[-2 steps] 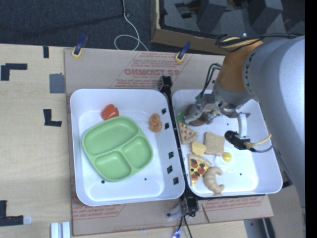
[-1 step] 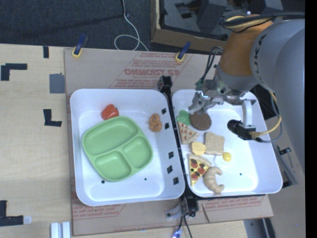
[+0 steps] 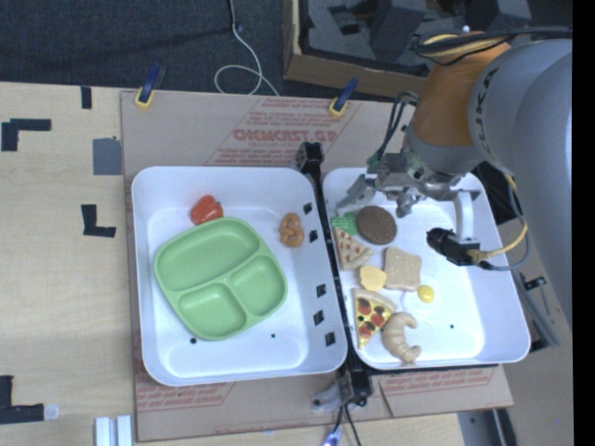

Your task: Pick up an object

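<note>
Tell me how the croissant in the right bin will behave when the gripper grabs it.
The croissant looks like moulded toy food, so probably stiff and light. Its curved, tapered shape may slip from the fingers. It touches the pizza slice, which would likely get nudged.

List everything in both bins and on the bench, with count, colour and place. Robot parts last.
divided plate: 1, green, left bin
tomato: 1, red, left bin, behind the plate
nugget: 1, tan-brown, left bin, right side
patty: 1, brown, right bin, back left
pizza slices: 2, red and yellow, right bin, left side
bread slice: 1, beige, right bin, centre
cheese: 1, yellow, beside the bread
croissant: 1, tan, right bin, front
clamps: 2, blue and yellow, back of the cardboard
gripper: 1, grey, above the patty
</note>
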You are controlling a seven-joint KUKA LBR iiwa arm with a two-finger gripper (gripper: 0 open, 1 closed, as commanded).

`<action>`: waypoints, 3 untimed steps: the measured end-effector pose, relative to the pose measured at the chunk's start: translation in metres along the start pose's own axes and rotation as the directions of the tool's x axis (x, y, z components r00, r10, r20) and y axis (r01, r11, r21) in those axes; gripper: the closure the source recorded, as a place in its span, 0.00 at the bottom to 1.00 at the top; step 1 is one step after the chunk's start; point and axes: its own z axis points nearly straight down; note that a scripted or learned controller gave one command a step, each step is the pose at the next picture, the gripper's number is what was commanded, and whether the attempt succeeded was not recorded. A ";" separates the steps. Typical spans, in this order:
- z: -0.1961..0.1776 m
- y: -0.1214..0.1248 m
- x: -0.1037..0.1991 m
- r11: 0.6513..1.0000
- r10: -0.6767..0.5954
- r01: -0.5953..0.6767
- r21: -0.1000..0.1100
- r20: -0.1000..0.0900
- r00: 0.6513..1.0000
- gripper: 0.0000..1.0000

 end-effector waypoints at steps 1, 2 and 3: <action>0.085 -0.004 -0.039 1.000 -0.001 0.001 -0.009 0.001 1.000 0.00; 0.074 -0.002 -0.036 1.000 -0.002 0.002 -0.011 -0.006 1.000 1.00; 0.076 -0.003 -0.036 1.000 -0.001 0.001 -0.009 -0.007 1.000 0.00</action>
